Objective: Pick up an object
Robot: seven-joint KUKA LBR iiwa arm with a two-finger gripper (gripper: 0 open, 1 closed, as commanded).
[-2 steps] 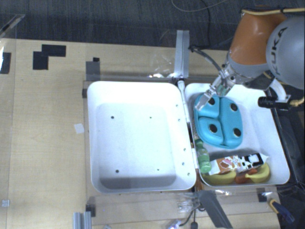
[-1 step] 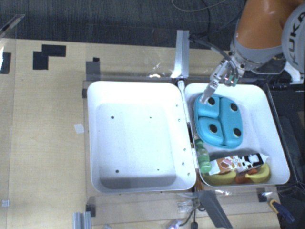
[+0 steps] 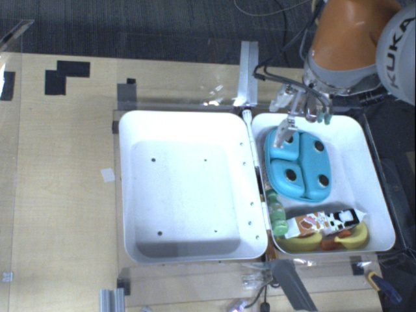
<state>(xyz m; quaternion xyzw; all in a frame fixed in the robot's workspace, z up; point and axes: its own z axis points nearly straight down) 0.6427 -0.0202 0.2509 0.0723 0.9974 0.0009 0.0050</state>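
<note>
Gripper point(image 3: 290, 127): poised at the far-left edge of the blue four-hole block point(image 3: 298, 162) in the right bin point(image 3: 374, 174); grasp state cannot be told | Advice: straddle the rim squarely before lifting.

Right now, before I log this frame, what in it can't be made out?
- Gripper: fingers small and blurred over the blue tray; open or shut, and touching or hovering, can't be told.
- Green bottle: wedged against the right bin's left wall, its shape unclear.
- Carton: print too small to read.
- Yellow item: partly under the carton, identity uncertain.
- Arm: cut off by the top and right edges.
</note>
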